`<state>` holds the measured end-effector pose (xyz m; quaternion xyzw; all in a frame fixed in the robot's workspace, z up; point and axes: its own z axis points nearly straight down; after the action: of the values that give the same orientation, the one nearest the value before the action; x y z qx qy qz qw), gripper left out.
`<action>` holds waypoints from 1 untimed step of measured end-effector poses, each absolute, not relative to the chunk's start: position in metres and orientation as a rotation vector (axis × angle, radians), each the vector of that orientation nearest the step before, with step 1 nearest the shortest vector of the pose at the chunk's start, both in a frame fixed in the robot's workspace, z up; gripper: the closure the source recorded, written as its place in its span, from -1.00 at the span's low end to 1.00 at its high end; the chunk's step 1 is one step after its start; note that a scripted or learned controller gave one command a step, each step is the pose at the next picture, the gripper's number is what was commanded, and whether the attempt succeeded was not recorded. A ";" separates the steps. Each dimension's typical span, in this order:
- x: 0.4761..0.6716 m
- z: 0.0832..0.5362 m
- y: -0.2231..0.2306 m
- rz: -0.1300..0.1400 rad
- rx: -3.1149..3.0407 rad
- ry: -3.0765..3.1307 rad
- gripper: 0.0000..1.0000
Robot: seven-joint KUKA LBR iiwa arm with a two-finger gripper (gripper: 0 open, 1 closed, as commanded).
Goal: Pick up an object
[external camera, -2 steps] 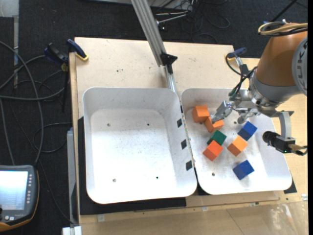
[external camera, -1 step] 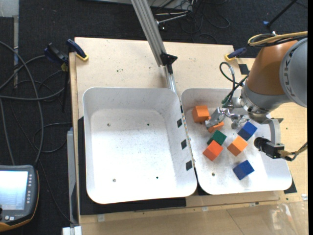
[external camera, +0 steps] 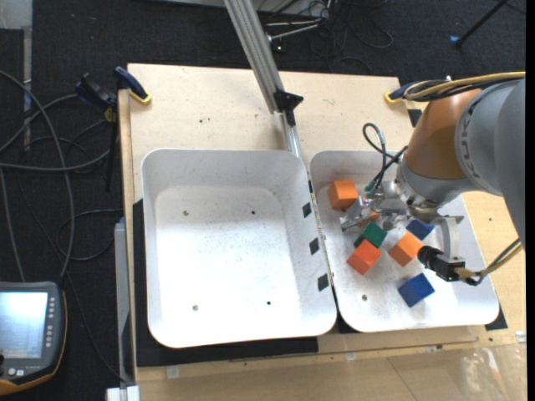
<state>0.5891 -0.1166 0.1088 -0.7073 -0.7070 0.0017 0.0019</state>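
My gripper (external camera: 361, 216) hangs low over the right bin (external camera: 468, 307), among a cluster of blocks. An orange cube (external camera: 343, 195) lies just up-left of it. A green block (external camera: 371, 235) sits right below it, with a red-orange cube (external camera: 363, 258) touching the green one's lower side. Another orange cube (external camera: 406, 248) lies to the right of the green block. A blue cube (external camera: 416, 290) rests nearer the front of the bin. A second blue block (external camera: 420, 229) peeks out from under the wrist. Nothing is visibly lifted.
The left bin (external camera: 167, 174) stands beside the right one, sharing a middle wall with black markers (external camera: 318, 245). A slanted metal pole (external camera: 259, 53) ends at the bins' back edge. The arm's grey and orange body (external camera: 456, 140) covers the right bin's back right part.
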 end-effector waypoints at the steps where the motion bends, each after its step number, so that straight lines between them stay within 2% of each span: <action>1: 0.590 0.123 -0.117 -0.001 -2.223 -2.221 1.00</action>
<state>0.5904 -0.1168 0.1228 -0.7074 -0.7068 -0.0003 -0.0005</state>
